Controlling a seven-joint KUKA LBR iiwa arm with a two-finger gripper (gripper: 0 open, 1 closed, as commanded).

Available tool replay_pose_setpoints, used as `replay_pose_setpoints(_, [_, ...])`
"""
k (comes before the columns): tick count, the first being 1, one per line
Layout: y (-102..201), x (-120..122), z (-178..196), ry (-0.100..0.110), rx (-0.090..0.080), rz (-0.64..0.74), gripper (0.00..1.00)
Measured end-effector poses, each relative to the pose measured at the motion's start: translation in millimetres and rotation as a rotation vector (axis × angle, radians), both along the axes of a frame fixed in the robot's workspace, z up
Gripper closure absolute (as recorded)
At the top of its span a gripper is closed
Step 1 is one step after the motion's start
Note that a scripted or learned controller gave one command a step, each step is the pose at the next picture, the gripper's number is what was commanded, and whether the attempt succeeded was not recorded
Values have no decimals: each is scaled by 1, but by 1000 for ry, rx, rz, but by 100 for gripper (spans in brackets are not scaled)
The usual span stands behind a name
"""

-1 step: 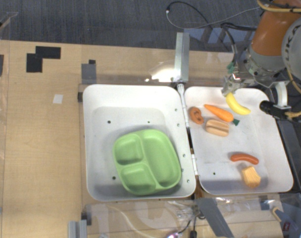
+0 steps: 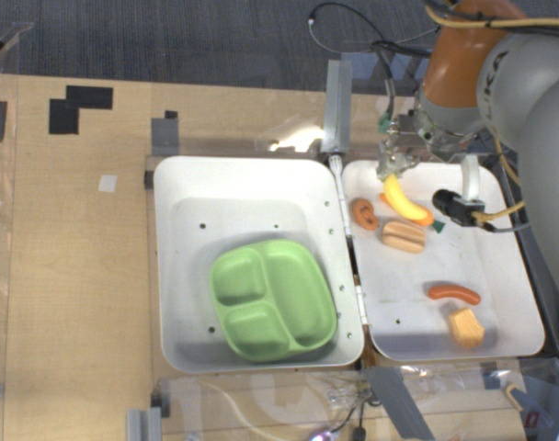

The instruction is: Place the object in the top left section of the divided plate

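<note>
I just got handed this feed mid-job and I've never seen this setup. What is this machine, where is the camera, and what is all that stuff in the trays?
This is one fixed camera above a bench, looking down at a slant. The grey machine with the orange band at the upper right is a robot arm. At its tip is a two-finger gripper, hanging over the far end of the right bin, just above a toy banana.

The right bin also has a small doughnut, a hot dog in a bun, a red sausage and an orange wedge, perhaps cheese.

The left bin holds a green divided plate, where one item must go. I can't tell whether the gripper has hold of anything.
</note>
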State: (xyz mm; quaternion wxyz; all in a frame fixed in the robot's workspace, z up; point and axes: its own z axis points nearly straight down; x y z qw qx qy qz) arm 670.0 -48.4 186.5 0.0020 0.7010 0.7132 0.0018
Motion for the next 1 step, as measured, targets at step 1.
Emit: replay_pose_setpoints(1, [48, 0, -1, 2, 0, 184, 100])
